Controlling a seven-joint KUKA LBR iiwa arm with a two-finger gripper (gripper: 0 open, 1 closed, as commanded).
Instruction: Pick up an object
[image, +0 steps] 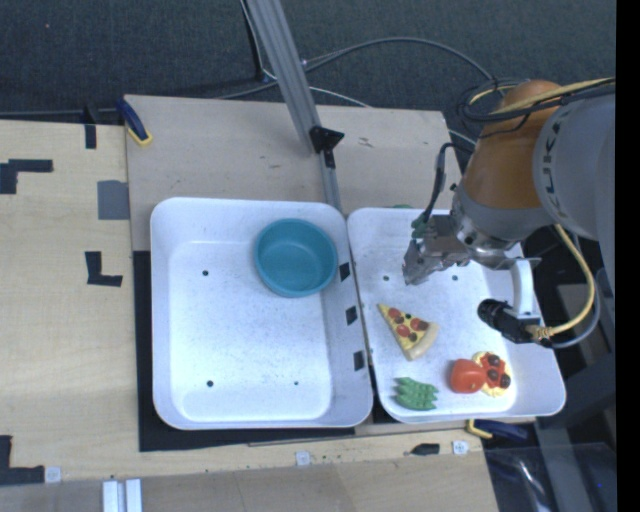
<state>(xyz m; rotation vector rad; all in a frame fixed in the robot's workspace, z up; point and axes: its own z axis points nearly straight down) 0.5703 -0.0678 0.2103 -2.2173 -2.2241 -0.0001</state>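
Note:
My gripper (416, 272) hangs over the upper middle of the right bin (530, 400), with nothing visible between its fingers. A toy pizza slice (408, 331) lies just below and slightly left of it, apart from the fingertips. At the bin's lower right sits a red tomato (466, 376) beside a yellow piece with red dots (493, 373). A green leafy toy (415, 394) lies at the lower left of that bin. A blue bowl (295, 257) stands at the top right of the left bin (200, 300).
A grey pole (300, 90) slants down from the top to the gap between the bins. Black clips (352, 315) line the divide. Cables loop around the arm at the right. Wooden bench surface surrounds both bins.

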